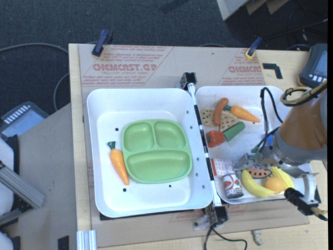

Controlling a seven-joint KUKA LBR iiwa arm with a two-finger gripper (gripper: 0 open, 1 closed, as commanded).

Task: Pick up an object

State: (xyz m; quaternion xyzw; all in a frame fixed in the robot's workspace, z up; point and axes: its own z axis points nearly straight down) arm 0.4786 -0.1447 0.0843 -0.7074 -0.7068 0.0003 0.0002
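A banana (256,185) is seen at the lower right of the frame, in the right bin (237,94), lying just beside a small can (232,185) and touching an orange fruit (276,184). It is judged to be light, hollow plastic — stiff, smooth and likely slippery — so it would best be gripped across the middle of its curve, where the body is narrowest. The gripper (255,164) is placed just above the banana in the frame, low over the bin's contents; whether it is spread or pressed together cannot be told. Nothing is seen pinched. A green plate (156,151) and a carrot (119,164) lie in the left bin (99,139), well apart.
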